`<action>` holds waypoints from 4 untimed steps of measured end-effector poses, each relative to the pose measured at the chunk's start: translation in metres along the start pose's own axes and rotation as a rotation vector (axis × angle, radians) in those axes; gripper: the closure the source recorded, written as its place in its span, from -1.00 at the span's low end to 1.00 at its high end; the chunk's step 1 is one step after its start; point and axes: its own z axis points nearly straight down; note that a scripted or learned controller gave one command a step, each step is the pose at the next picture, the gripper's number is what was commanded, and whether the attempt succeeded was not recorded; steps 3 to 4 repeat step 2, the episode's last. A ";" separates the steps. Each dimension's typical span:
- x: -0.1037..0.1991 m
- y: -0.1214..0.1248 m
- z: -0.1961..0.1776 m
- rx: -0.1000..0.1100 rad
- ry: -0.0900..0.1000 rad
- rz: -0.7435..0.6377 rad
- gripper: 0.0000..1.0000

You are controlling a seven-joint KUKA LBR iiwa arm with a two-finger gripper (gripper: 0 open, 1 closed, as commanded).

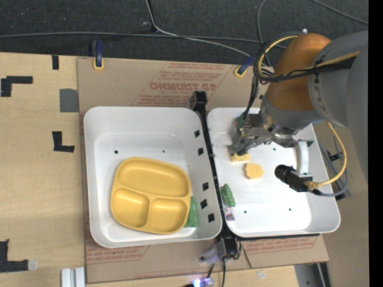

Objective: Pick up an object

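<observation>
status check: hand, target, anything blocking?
Hand down in right bin, at small yellow block. Grasp unconfirmed. Round yellow piece close beside. Green item further off.

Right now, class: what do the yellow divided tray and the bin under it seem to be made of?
Yellow divided tray: probably moulded plastic, matte; uniform colour, rounded compartment edges, soft highlights.
Left bin: likely thin formed plastic, smooth and slightly glossy; even white walls with rounded corners. Neither material can be confirmed by sight alone.

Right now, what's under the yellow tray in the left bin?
A green object pokes out from beneath the yellow tray at its right edge, by the left bin wall. How far it runs under the tray is covered, as is anything else beneath.
</observation>
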 end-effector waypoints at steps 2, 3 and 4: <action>0.099 0.032 -0.023 -0.001 0.000 0.001 1.00; 0.099 0.032 -0.023 -0.001 0.000 0.001 1.00; 0.099 0.032 -0.023 -0.001 0.000 0.001 1.00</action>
